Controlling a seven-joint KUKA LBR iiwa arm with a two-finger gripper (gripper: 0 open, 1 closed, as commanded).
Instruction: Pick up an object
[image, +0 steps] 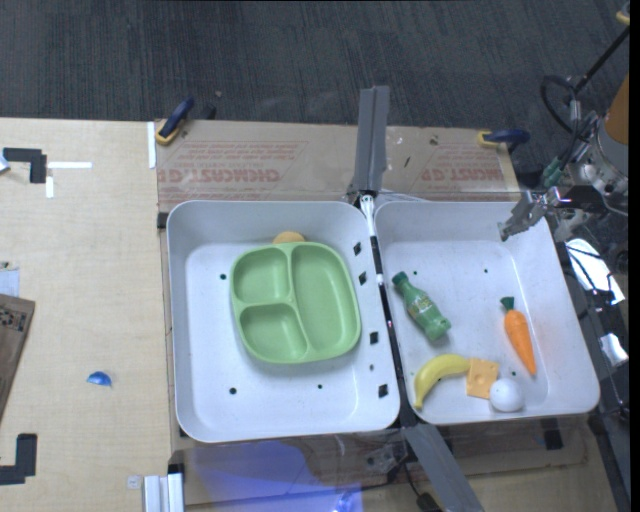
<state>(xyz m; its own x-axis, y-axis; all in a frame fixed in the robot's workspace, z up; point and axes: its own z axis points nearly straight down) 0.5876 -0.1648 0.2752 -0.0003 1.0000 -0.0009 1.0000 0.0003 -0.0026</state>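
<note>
The right bin (470, 232) holds a green bottle (421, 305) lying near its left wall, an orange carrot (519, 340) by the right wall, and a yellow banana (438, 374), a yellow cheese slice (481, 378) and a white egg (506, 395) along the front. My gripper (519, 220) hangs over the bin's far right corner, well apart from all of these. The arm (600, 160) comes in from the right edge.
In the left bin (200, 380) lies a green divided plate (296, 301) with a small yellow-orange object (289, 238) half hidden behind its far rim. A grey divider post (372, 140) rises between the bins at the back. Cables hang at the right.
</note>
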